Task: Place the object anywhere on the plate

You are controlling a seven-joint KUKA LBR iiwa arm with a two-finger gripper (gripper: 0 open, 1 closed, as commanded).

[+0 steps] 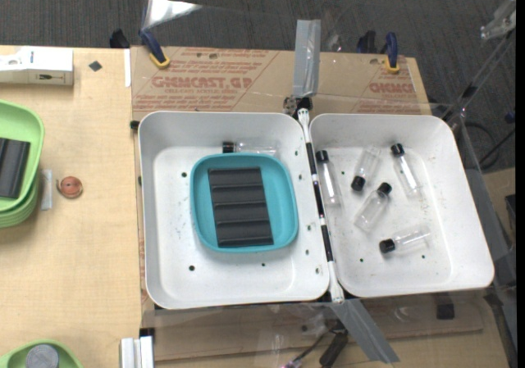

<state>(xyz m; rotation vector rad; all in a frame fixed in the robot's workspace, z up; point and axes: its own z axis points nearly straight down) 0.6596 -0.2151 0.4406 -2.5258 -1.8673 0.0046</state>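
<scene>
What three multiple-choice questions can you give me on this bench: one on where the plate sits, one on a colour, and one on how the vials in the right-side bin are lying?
1. Where is the plate?
A. In the bin on the view's left
B. In the bin on the view's right
C. On the wooden bench outside the bins

2. What colour are the vials' caps?
A. Red
B. Black
C. White

3. How are the vials in the right-side bin resting?
A. Standing upright in a row
B. Stacked on the plate
C. Lying on their sides, scattered

Answers:
1 A: the teal plate sits inside the left bin.
2 B: each clear vial ends in a black cap.
3 C: the vials lie flat at different angles on the floor of the right bin.
</scene>
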